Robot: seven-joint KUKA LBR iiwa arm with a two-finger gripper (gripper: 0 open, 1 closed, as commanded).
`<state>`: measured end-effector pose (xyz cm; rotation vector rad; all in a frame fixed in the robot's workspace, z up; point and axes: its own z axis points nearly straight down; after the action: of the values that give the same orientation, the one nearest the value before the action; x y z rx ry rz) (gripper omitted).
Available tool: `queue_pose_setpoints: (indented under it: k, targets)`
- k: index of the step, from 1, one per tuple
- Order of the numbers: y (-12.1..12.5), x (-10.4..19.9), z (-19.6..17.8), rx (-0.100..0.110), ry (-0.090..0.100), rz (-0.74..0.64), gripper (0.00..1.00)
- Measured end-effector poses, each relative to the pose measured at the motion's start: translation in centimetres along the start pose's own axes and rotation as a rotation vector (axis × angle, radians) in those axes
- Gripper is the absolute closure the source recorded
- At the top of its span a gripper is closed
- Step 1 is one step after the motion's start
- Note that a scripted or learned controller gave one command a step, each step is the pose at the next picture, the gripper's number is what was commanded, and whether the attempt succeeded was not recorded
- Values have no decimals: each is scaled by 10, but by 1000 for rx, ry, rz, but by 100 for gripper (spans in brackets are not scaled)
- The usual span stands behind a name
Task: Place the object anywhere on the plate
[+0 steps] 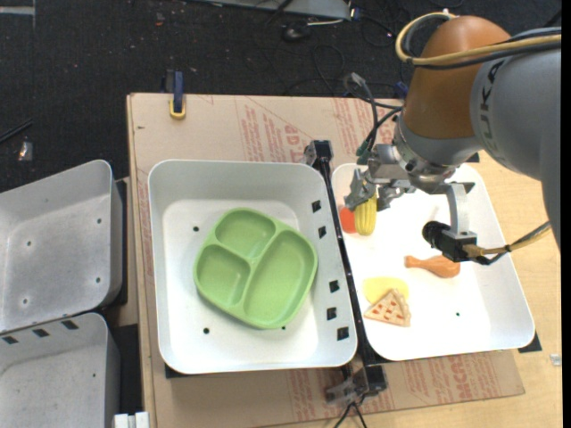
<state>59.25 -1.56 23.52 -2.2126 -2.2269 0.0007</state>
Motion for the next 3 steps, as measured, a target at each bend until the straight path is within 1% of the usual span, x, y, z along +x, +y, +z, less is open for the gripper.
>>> queue_pose_setpoints:
  k: [1,2,3]
  targets:
    - [-29,45,8,2,0,0,100]
    - [-55,96,16,3,0,-1,100]
    - [-72,157,11,-1,0,-2,100]
